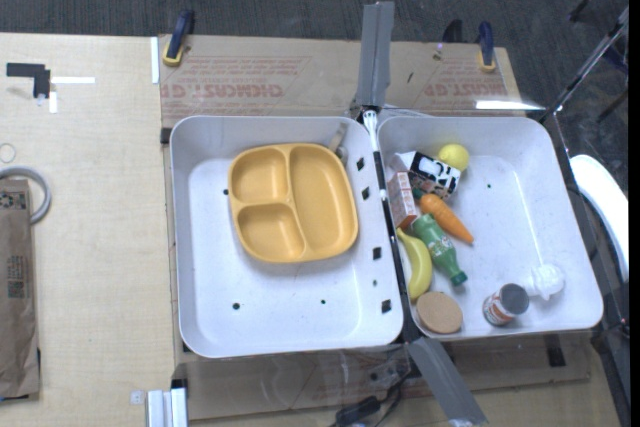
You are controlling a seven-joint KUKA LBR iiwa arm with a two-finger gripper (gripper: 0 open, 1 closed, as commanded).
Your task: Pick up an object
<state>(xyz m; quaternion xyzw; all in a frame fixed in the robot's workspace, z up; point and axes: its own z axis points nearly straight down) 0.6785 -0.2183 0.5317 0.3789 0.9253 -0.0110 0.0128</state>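
The right bin (530, 215) holds a cluster of small objects along its left side. A yellow ball (453, 156) lies at the back beside a black-and-white toy car (436, 172). A red box (402, 199) and an orange carrot (446, 218) sit in front of them. A green bottle (439, 249) lies next to a yellow banana (417, 263). A round brown disc (439, 312) rests at the front, with a small can (506, 303) and a white object (547, 281) toward the front right.
The left bin (200, 295) holds a yellow three-compartment plate (293, 202). A grey upright post (375, 60) stands behind the divider between the bins. Cardboard (260, 80) lies behind the bins, held by blue clamps.
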